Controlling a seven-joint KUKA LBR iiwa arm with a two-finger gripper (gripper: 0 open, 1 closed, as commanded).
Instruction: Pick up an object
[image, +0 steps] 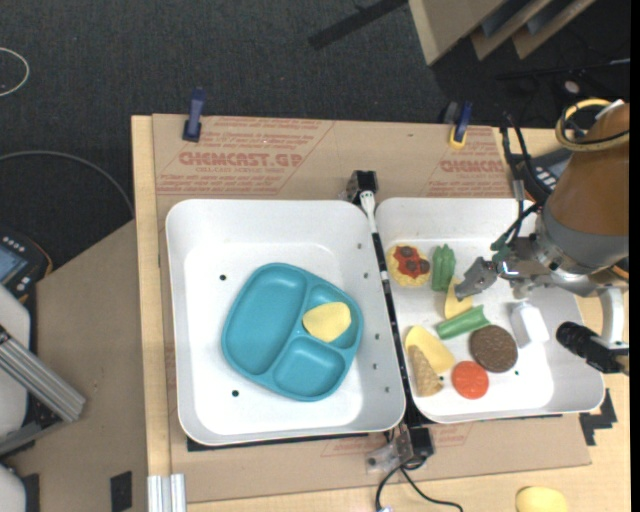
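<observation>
A wooden bench seen from above holds two shallow white bins side by side. The left bin (190, 300), in the centre-left of the frame, contains a blue divided plate (275, 335) with a pale yellow piece of toy food (327, 320) resting in its upper right compartment.

The right bin (570, 395), at centre-right, holds a cluster of toy foods: a small pizza slice (409, 263) and a green pepper (443, 266) near its upper left, a green pod (462, 323) just below them, a yellow wedge (426, 358) at lower left, a red tomato (470, 380) near the bottom edge, and a brown cookie (494, 347) just beside the tomato.

The robot arm (590, 200), grey with an orange band, enters from the right edge of the frame. Its gripper (478, 277) hangs over the right bin, just right of the green pepper and above the green pod. Whether it is open or closed cannot be told, and nothing is visibly held.

This looks like the approach step, with no object lifted yet. The next move likely calls for settling on one item, probably the pod or the pepper nearby, lowering straight onto it without nudging its close neighbours, then closing and lifting.
</observation>
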